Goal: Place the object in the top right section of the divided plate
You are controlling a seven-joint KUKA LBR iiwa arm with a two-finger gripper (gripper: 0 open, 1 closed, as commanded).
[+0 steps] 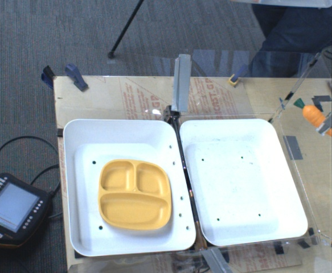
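A robot lab: teach pendant [12, 209] beside a cardboard-topped bench [126, 95].

Two bins sit side by side on the bench [222, 98], the left bin [74, 152] touching the right bin [279, 152] along a shared middle seam. The divided plate [135, 194] lies in the left bin, a little toward 6 o'clock of that bin's centre, apart from every wall. An upright post [182, 83] stands at 12 o'clock of the seam. Two clamps [74, 77] grip the bench edge toward 11 o'clock. A handheld control pendant [11, 208] rests on the floor at 9 o'clock, beside the left bin.
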